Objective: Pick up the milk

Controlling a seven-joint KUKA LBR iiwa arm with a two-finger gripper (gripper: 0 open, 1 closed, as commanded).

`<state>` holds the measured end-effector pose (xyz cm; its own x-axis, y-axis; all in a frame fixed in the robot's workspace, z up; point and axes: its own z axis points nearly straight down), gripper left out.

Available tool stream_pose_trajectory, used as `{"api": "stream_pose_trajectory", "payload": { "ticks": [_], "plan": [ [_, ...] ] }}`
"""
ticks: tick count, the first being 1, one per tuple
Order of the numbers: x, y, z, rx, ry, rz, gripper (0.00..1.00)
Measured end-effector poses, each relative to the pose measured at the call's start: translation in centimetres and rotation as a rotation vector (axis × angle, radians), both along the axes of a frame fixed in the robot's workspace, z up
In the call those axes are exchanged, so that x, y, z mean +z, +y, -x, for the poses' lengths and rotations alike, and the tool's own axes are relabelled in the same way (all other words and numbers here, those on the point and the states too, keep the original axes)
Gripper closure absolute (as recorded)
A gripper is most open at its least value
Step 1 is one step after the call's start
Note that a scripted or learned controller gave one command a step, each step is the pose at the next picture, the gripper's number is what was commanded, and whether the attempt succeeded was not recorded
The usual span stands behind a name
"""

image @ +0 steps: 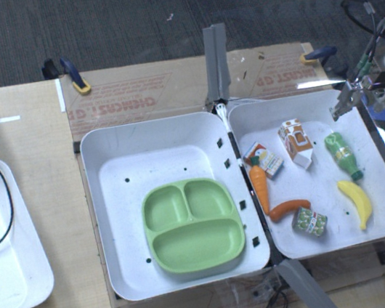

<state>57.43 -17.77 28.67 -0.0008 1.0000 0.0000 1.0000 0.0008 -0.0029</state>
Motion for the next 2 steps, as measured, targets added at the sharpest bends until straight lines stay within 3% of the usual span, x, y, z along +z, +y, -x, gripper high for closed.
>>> {"api": "stream_pose_trajectory", "payload": {
  "ticks": [1, 2],
  "plan": [
    [-12.2, 7.9, -4.8, 0.177, 0.000, 0.000, 0.00],
    [-19.6, 4.0, -5.7, 0.290, -0.001, 0.000, 0.00]
  ]
}}
